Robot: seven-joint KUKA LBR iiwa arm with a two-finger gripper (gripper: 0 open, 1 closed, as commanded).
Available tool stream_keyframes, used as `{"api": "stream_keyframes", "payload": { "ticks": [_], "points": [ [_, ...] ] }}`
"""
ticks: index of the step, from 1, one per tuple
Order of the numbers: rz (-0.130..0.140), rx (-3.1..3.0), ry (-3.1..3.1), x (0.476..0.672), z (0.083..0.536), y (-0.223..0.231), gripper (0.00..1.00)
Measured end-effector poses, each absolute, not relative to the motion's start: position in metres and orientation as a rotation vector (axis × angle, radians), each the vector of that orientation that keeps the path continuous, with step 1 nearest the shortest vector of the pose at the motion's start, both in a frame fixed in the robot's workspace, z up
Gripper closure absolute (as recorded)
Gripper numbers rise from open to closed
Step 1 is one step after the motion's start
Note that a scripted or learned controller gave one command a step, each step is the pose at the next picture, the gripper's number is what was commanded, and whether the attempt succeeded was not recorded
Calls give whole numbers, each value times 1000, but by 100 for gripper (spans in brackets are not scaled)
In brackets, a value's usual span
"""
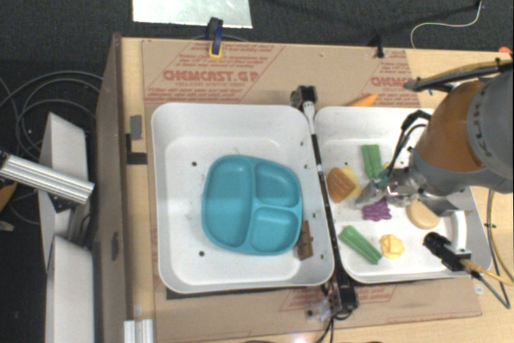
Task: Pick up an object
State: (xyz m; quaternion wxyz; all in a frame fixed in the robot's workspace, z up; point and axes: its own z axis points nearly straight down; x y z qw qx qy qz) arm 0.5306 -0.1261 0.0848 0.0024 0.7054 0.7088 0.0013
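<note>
The right bin (pixel 353 120) holds several small toy foods. An upright green piece (pixel 371 159) lies near its middle, with an orange-brown chunk (pixel 341 183) to its left. Toward the front lie a purple piece (pixel 375 211), a second green piece (pixel 359 244) and a small yellow one (pixel 391 245). A tan round item (pixel 422 215) sits partly under the arm. My gripper (pixel 376 193) reaches in from the right and hangs low just above the purple piece, between it and the orange-brown chunk. Nothing is visibly held.
The left bin (pixel 185 132) holds a blue divided plate (pixel 253 203), and a small brown object (pixel 305 241) sits at its right wall. An orange item (pixel 364 100) lies on the cardboard behind the right bin. The arm's bulk (pixel 462 140) covers the right bin's right side.
</note>
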Motion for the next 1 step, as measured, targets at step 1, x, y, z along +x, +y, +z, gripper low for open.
{"api": "stream_keyframes", "payload": {
  "ticks": [1],
  "points": [
    [4, 2214, 2225, 529, 95, -126, 100]
  ]
}}
